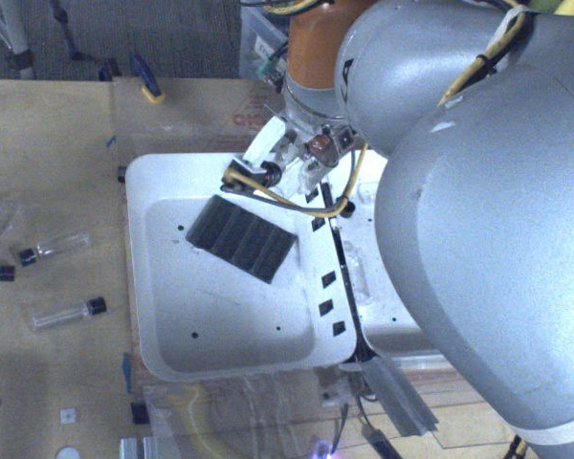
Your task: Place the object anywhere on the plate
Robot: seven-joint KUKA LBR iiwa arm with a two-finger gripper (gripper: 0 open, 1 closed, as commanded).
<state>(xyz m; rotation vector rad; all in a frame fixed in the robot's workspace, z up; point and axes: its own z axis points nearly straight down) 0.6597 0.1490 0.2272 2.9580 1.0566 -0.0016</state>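
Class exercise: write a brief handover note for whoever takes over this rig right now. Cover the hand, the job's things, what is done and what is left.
Hand: at the left bin's upper right corner, under the wrist; grip state can't be told.
Dark ribbed black plate: flat in the left bin, just left of and below the hand.
Object: can't be made out.
Done: nothing lies on the plate.
Left: the placing.

faint red print on cardboard (225,113), not legible
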